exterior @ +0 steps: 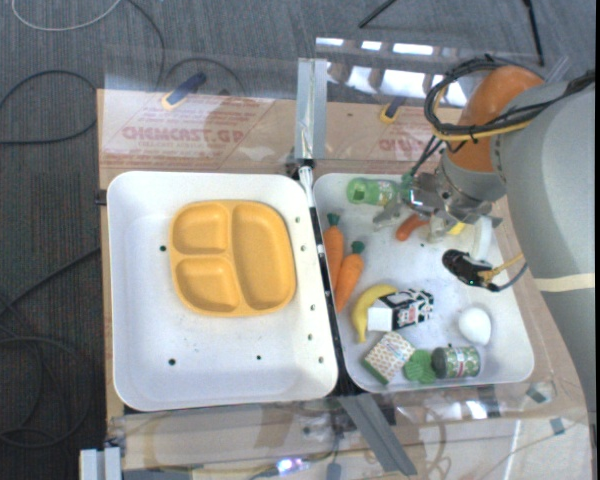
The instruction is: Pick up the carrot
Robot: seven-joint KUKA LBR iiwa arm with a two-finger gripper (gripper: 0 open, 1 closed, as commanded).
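Two carrots lie side by side against the left wall of the right bin [520, 368]: a slim one [332, 253] and a thicker one [349, 275], both with green tops pointing to the back. A third small orange carrot-like piece [411, 229] pokes out from just under my gripper [423, 208], which hangs low over the back of the right bin. The wrist hides whether that piece is held. The gripper is well to the right of the two carrots by the wall.
A green bottle [368, 190] lies at the bin's back, just left of the gripper. Toward the front are a banana [367, 307], a black-and-white carton [408, 310], a white egg [474, 325], a green jar [450, 361] and a small box [387, 355]. The left bin [140, 368] holds a yellow divided plate [232, 257].
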